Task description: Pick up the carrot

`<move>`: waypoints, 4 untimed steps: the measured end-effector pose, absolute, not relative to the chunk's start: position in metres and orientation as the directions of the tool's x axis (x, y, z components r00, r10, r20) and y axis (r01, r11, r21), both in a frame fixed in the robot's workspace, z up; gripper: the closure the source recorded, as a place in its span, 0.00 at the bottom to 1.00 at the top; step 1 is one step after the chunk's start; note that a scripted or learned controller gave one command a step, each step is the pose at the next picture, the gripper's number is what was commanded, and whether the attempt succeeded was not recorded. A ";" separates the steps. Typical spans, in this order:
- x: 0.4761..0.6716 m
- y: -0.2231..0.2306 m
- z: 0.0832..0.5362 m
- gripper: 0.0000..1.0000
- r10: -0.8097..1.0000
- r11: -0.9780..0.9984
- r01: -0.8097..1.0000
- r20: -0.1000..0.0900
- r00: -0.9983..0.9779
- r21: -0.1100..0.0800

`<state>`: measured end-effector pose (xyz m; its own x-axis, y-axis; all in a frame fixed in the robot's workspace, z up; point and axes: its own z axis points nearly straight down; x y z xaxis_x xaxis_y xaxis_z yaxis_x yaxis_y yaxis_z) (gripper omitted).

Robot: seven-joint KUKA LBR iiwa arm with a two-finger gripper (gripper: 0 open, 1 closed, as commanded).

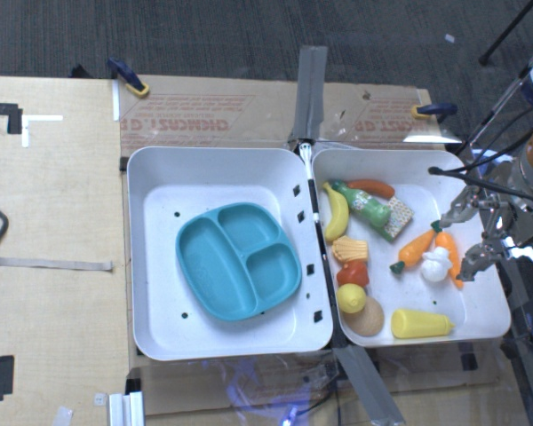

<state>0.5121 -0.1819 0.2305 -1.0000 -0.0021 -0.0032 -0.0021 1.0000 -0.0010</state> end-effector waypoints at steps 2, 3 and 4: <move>0.540 -0.217 0.093 0.00 0.460 0.888 0.460 -0.001 -0.888 0.005; 0.550 -0.161 0.092 0.00 0.647 0.763 0.647 -0.001 -0.763 0.000; 0.563 -0.097 0.092 0.00 0.856 0.517 0.856 -0.001 -0.517 -0.001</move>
